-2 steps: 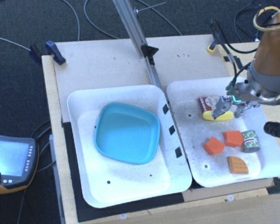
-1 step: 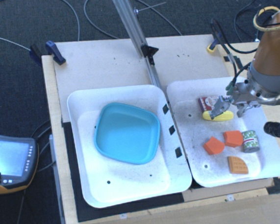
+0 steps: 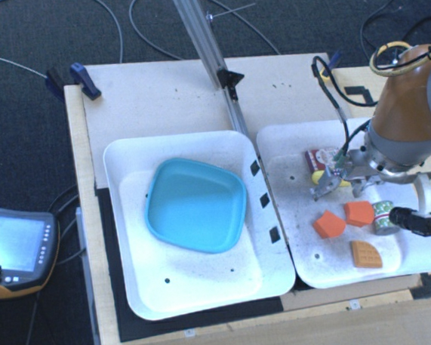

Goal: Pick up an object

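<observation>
My gripper [image 3: 336,181] hung low over the right bin [image 3: 300,262], near its far-left part, just beside a red-and-white packet [image 3: 319,159] and a yellow piece [image 3: 320,176]; whether it was open or closed, I could not tell. Nearer in that bin lay an orange block [image 3: 329,224], a second orange block [image 3: 360,213] to its right, a small can [image 3: 384,217] beside that, and an orange waffle-like piece [image 3: 366,254] nearest. The left bin [image 3: 136,289] held a blue plate [image 3: 196,205].
</observation>
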`<state>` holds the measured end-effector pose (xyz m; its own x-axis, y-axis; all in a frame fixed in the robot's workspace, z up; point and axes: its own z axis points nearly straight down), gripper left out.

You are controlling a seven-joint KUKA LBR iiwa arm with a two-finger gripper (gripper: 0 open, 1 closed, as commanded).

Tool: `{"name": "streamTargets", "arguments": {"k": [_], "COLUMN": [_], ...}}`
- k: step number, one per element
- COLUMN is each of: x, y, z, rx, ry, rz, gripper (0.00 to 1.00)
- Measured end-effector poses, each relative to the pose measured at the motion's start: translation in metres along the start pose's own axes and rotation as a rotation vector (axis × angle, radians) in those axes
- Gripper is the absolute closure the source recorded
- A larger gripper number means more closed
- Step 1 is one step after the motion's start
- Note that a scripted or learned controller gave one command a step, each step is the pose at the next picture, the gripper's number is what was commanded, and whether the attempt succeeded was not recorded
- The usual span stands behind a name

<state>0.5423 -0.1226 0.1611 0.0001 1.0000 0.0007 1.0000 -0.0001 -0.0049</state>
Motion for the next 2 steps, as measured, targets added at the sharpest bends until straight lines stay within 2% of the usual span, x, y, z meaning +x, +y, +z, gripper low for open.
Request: {"name": "streamTargets", "arguments": {"k": [1, 2], "x": [-0.001, -0.001], "y": [-0.011, -0.011], "z": [0.052, 0.066], "rx": [-0.001, -0.004], "ry": [0.0, 0.0], "rz": [0.0, 0.0], "gripper": [0.0, 0.0]}}
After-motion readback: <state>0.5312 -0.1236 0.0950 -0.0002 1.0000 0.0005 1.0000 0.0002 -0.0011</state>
